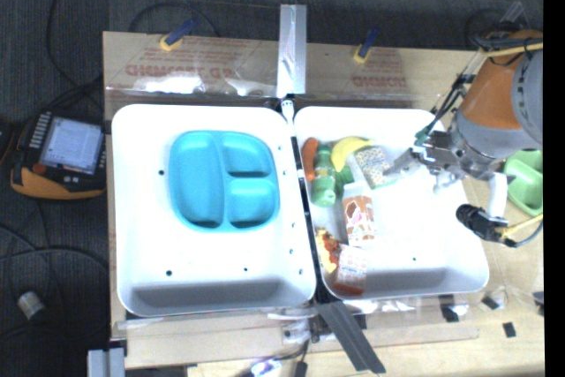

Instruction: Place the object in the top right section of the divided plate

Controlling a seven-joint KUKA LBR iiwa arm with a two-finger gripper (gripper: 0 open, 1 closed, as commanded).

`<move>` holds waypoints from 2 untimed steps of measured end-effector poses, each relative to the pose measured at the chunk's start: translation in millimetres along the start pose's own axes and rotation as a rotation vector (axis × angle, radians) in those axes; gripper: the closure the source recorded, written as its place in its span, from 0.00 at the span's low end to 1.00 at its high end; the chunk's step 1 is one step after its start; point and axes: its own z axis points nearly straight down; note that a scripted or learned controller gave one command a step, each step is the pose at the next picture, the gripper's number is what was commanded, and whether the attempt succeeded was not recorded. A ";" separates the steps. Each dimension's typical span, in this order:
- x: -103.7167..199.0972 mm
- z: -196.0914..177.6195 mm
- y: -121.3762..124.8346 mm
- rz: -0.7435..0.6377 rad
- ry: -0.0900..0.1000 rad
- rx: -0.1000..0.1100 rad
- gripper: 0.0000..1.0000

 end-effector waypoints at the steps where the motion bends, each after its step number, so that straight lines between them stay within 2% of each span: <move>1: 38.8 -133.4 7.1 0.074 -0.001 -0.001 0.00; 2: -20.3 -13.7 24.8 -0.075 0.001 0.000 0.00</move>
